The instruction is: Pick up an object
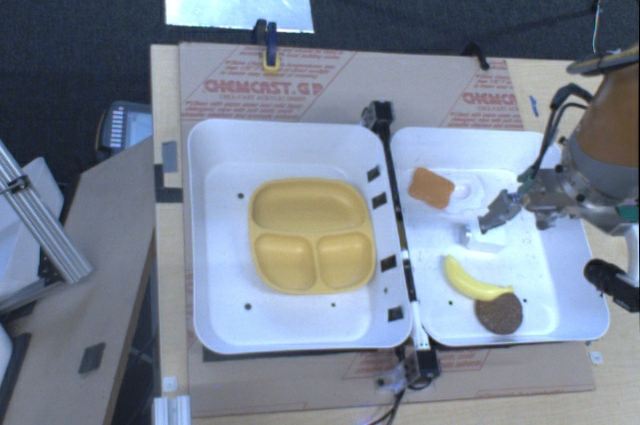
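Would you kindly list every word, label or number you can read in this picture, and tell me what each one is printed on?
"CHEMCAST GP", red print on the brown protective sheet behind the left bin; the last letters are blurred.
"CHEMCAST", the same red print set at a slant on the sheet behind the right bin, partly readable.
Fainter repeats of that print along the sheet's front edge are too blurred to read.
The small device at the bench's left shows a lit panel, too small to read.
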